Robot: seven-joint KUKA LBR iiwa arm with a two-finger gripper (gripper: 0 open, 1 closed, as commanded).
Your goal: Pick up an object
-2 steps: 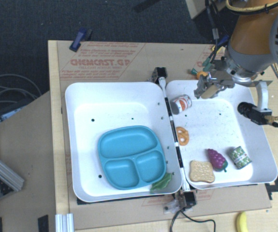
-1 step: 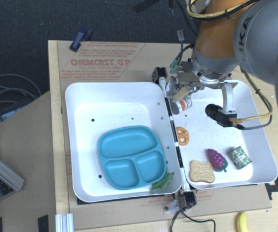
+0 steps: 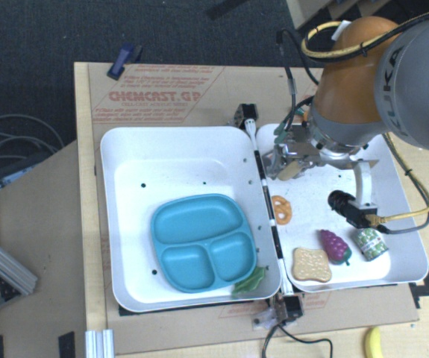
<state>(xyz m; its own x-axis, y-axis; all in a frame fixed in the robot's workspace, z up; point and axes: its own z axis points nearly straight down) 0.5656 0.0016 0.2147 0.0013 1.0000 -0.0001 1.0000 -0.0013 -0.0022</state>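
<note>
below the pincer (grip state unclear), a pretzel lies apart.

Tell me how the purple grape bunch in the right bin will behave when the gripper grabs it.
The grape bunch looks like a small moulded toy, so probably light and fairly stiff. Its lumpy, rounded surface may let flat fingers slip off. It lies close to the bread slice and the green can, so a push could nudge either.

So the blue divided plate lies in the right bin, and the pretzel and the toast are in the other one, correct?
Not quite. The camera view shows the blue divided plate in the left bin; the pretzel and the toast are in the other one, the right bin.
</note>
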